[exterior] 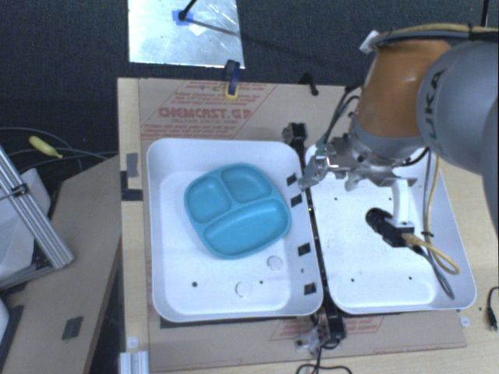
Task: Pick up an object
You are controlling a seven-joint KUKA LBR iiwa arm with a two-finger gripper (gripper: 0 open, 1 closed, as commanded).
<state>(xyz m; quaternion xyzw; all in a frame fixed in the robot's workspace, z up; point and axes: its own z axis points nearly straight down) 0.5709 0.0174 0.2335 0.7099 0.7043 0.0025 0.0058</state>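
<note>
Closest to the lens we're looking at the arm [460,92], its orange band [398,84] looming big because it's hanging up high over the right bin [374,283]; we're guessing it's sitting raised like that so it's clearing the bin walls while it's lining up. Below it the gripper [316,170] is hovering right by the seam [312,240] where the two bins are meeting, toward the far end; honestly we're not managing to tell whether it's open or closed from this angle, and we're not making out anything in it.

The only real candidate we're seeing is the plate [236,209], blue with three compartments, lying flat and a bit skewed in the middle of the left bin [168,232]; it's sitting near the gripper but on the other side of the seam. We're reckoning the pick isn't started yet; the gripper is going to need to cross over and come down on the rim, since a flat plate isn't offering much else to grab.

We're also spotting two faint round marks [274,262] on the bin floor just beside the plate; too small to say what they are.
</note>
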